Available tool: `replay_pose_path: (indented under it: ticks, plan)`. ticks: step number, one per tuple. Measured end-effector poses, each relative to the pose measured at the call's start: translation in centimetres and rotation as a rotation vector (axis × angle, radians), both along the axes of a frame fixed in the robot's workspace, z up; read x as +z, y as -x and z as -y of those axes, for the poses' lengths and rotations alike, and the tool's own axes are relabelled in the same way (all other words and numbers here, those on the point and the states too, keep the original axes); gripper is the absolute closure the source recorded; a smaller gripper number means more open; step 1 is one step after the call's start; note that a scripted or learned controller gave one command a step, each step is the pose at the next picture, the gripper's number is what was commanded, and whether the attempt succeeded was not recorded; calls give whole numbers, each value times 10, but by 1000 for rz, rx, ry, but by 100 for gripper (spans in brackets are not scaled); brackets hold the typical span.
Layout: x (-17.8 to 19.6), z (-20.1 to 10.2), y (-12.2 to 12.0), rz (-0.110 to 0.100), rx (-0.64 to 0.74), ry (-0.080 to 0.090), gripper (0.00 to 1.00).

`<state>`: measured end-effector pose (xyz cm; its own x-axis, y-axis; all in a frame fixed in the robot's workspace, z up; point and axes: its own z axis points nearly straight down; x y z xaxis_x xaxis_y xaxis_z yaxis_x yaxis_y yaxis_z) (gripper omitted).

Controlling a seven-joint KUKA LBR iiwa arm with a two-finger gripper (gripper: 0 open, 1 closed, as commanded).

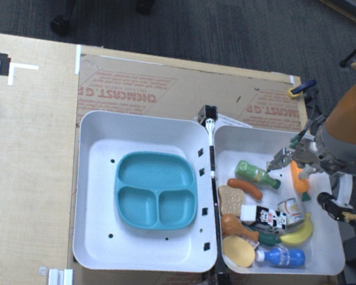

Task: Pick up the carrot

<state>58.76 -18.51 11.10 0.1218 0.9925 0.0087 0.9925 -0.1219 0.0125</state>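
— Where's the carrot (299,179)?

— Camera view: in the right bin (325,251), toward its far right side, beyond the banana (300,233) and right of the green bottle (255,174).

— And your claw?

— My gripper (300,164) is right at the carrot, seemingly pinching its upper end between my fingers.

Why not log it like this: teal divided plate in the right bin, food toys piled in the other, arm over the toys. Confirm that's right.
Not quite. The camera view shows the teal divided plate in the left bin, not the right. The food toys, the carrot among them, lie in the right bin, and the arm does reach over them there.
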Motion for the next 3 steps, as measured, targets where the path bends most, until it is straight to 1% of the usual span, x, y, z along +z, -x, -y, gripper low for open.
replay_pose_path:
  ticks: [1, 2, 3]
  plan:
    - [9, 1, 0, 0, 2, 2, 100]
    - [-19, 32, 92, -13, 245, 9, 100]
    - [82, -20, 52, -12, 53, 10, 100]
